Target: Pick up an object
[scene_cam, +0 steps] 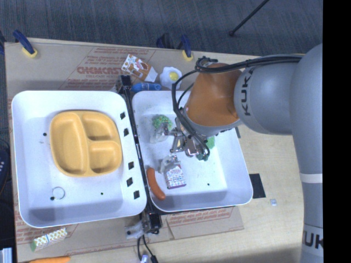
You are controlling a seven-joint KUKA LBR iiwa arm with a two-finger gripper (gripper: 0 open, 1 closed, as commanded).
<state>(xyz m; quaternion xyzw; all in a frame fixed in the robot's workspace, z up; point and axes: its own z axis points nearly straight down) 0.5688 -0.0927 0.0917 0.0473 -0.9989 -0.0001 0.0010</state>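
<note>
The right bin (pixel 236 174) holds a green leafy item in clear wrap (pixel 160 124), a small packet with a red label (pixel 174 176), an orange sausage (pixel 156 183) by the front-left wall and a green piece (pixel 209 143) partly hidden under the wrist. My gripper (pixel 185 144) hangs low over the middle of this bin, just above the red-label packet and right of the wrapped green item. The orange wrist band covers the bin's back half. Nothing shows clearly held in the gripper.
The left bin (pixel 22 147) holds a yellow divided plate (pixel 86 142). Behind the bins lie a snack packet (pixel 135 66), a blue item (pixel 146 86) and a white-yellow item (pixel 171 74). Blue clamps (pixel 25 43) sit on the bench's back edge. A candy wrapper (pixel 49 238) lies front left.
</note>
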